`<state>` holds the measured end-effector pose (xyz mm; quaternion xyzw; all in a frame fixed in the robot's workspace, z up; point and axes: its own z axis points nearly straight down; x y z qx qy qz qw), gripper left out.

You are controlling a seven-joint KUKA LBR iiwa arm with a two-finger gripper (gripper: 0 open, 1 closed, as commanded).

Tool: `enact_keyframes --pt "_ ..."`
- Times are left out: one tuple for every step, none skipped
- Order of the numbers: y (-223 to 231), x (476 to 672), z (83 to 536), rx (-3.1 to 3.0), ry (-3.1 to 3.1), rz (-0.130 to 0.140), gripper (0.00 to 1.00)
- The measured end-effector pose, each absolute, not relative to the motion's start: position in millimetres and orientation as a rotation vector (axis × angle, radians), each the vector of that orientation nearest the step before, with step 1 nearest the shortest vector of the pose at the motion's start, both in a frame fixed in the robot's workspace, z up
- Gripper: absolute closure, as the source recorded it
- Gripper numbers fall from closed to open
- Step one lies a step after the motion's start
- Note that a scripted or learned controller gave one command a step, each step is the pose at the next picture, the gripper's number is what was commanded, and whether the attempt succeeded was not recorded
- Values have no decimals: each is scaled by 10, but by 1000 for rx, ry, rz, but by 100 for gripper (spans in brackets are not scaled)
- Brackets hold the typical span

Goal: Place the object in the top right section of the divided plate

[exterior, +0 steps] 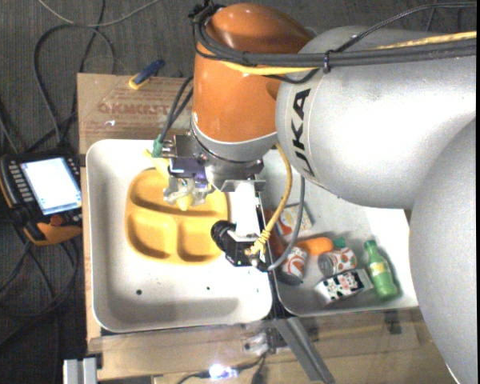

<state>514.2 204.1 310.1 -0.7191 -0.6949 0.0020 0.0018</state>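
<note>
The bulky, smooth grey arm with its glossy orange band (244,62) looms nearest, hanging its end effector (188,189) over the moulded yellow plastic divided plate (156,222) in the shallow white left bin (104,214); how its end stands, and whether it carries anything, I cannot tell. The task's object cannot be singled out: candidates, a green bottle (380,269), small printed cans (338,260) and an orange carrot-like piece (316,245), lie in the right bin, at four o'clock from the plate. The risk is a release landing across a ridge, or the light plate skidding on slick plastic.
</note>
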Motion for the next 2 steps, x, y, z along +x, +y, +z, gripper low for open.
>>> enact_keyframes --pt "1954 5187 3595 -2448 -1970 5 100" --pt "2210 4944 3138 -2555 -1831 9 100"
